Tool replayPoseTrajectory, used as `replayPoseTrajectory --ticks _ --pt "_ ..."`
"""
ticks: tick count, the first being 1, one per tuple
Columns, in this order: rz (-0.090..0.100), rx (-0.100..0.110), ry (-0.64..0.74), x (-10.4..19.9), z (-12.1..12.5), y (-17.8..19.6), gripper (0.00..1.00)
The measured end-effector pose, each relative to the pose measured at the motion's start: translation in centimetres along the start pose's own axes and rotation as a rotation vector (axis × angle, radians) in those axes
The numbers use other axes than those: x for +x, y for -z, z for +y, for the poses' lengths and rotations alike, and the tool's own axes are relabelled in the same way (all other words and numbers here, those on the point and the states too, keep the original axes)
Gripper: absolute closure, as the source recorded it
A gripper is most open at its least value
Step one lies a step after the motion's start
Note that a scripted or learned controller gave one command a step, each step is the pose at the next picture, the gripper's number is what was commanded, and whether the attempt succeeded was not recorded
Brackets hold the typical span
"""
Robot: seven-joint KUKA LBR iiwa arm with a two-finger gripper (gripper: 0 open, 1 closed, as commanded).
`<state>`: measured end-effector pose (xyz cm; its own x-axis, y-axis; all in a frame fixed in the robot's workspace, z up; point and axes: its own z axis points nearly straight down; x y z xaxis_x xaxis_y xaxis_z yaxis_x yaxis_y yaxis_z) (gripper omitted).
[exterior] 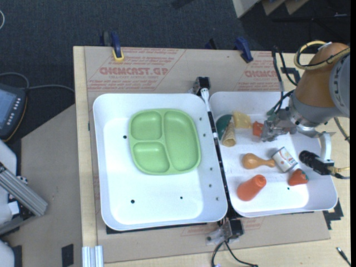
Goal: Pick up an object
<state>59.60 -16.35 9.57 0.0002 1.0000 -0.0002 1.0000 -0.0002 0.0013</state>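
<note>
We hang our gripper [271, 130] low in the right bin [278, 206], just beside the small red piece [257, 128], likely our target; whether the pincer is open or closed, we cannot tell. The orange pear-shaped toy [256, 161] lies nearer the front.

The bench [167, 65], topped with printed brown board, carries the left bin [111, 177] and right bin [320, 196] side by side.

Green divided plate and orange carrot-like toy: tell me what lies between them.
In the camera view, between the green divided plate and the orange carrot-like toy lie bare white bin floor and the two bins' adjoining rims; no other object.
</note>
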Motion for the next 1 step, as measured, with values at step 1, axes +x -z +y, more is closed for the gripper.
replayPoseTrajectory --ticks 1 --pt "-0.002 -0.004 0.000 -0.12 -0.03 4.29 1.00"
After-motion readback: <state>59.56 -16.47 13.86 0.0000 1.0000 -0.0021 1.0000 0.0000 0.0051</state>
